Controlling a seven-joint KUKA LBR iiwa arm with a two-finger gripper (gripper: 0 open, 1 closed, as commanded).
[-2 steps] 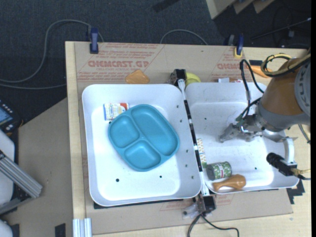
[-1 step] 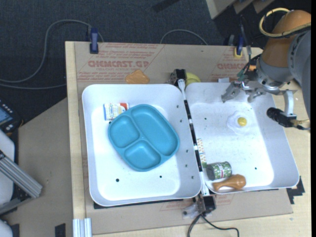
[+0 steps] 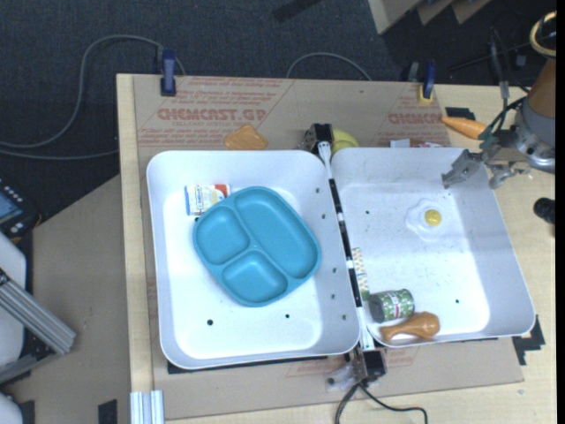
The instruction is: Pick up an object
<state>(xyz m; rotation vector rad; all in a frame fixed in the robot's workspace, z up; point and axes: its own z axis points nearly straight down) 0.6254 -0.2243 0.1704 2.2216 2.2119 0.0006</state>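
1 fried egg [image 3: 429, 218] in right bin [image 3: 494, 263], pincer [image 3: 481, 168] spread apart above it, holding nothing

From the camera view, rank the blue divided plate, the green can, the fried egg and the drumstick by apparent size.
Largest to smallest:
1. blue divided plate, by far the largest
2. drumstick and green can, too close to rank
3. fried egg, slightly smaller, though not by much
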